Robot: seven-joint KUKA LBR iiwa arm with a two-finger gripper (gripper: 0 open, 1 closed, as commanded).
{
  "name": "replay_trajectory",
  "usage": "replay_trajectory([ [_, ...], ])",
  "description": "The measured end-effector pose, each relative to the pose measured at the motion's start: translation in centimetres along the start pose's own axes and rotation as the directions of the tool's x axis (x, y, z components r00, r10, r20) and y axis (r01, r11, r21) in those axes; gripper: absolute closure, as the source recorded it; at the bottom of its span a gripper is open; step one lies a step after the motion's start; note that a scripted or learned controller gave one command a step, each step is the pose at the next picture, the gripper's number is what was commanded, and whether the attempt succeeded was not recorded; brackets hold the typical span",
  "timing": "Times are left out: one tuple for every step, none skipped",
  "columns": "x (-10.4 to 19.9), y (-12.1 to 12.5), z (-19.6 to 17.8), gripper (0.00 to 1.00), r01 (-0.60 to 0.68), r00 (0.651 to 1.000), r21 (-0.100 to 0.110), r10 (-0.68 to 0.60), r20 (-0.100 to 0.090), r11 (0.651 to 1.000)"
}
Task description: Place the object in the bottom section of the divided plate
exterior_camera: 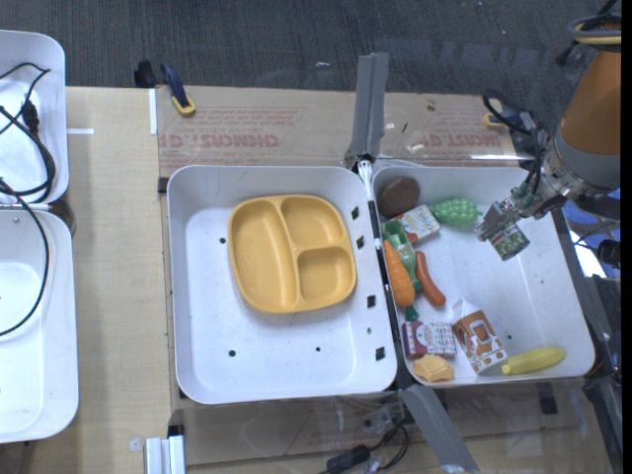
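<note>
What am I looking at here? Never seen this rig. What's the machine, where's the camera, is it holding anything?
One camera looks down at a slant on a bench with two white bins. The left bin holds a yellow divided plate. The right bin holds toy food: a carrot, a sausage, a green bumpy piece, a corn cob and small cartons. The grey and orange robot arm reaches in from the right; its claw hangs over the right bin. I cannot tell whether it holds anything.

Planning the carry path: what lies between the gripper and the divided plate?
In the camera view, toy food along the right bin's left side, then the bins' walls, separate gripper and divided plate.
</note>
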State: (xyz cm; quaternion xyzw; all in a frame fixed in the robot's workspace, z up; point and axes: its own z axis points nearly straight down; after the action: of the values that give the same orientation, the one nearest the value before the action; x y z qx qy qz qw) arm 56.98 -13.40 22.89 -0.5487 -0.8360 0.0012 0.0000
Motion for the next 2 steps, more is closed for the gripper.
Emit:
replay_trajectory([
  [6.9, 3.0, 1.2, 1.0, 0.159, 0.987, 0.0, -0.159, -0.001, 0.987],
  [7.7, -6.6, 2.5, 1.0, -0.155, 0.988, 0.001, 0.155, -0.002, 0.988],
])
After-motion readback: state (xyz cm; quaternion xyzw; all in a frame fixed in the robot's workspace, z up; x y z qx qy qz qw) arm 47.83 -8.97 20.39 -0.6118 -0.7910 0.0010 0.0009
